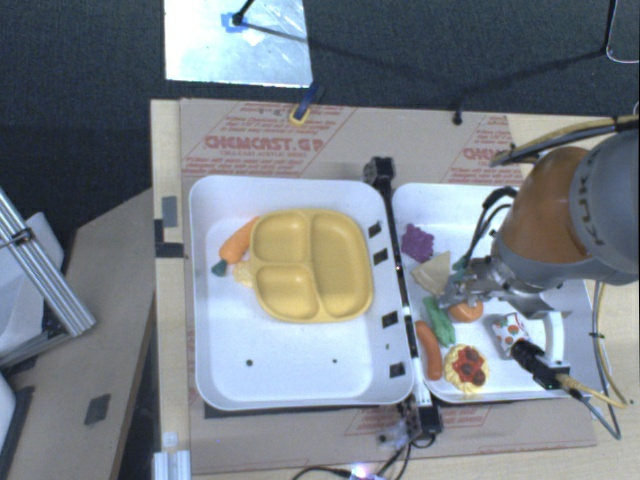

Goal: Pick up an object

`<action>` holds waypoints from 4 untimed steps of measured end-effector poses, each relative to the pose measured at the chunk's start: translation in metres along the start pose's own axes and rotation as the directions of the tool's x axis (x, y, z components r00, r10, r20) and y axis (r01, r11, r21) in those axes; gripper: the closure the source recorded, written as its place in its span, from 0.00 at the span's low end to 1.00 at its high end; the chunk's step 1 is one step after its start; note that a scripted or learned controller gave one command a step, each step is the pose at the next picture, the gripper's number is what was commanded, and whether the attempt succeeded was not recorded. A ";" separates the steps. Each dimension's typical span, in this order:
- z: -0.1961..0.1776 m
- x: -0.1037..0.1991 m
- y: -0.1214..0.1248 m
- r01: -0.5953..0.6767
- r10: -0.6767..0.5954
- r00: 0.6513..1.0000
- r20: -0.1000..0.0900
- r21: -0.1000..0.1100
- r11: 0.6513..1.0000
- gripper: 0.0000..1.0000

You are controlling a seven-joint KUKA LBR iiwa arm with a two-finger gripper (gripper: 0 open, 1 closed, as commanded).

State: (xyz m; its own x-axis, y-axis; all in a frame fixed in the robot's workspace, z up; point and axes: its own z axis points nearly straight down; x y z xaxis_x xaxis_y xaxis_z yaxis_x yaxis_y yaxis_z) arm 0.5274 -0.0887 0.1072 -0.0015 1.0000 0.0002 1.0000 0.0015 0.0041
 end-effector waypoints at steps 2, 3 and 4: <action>-0.112 -0.006 -0.003 0.003 -0.003 1.000 0.002 -0.004 1.000 1.00; -0.116 0.040 -0.028 0.006 -0.006 1.000 -0.002 0.003 1.000 1.00; -0.110 0.099 -0.030 0.009 -0.009 1.000 -0.003 0.003 1.000 1.00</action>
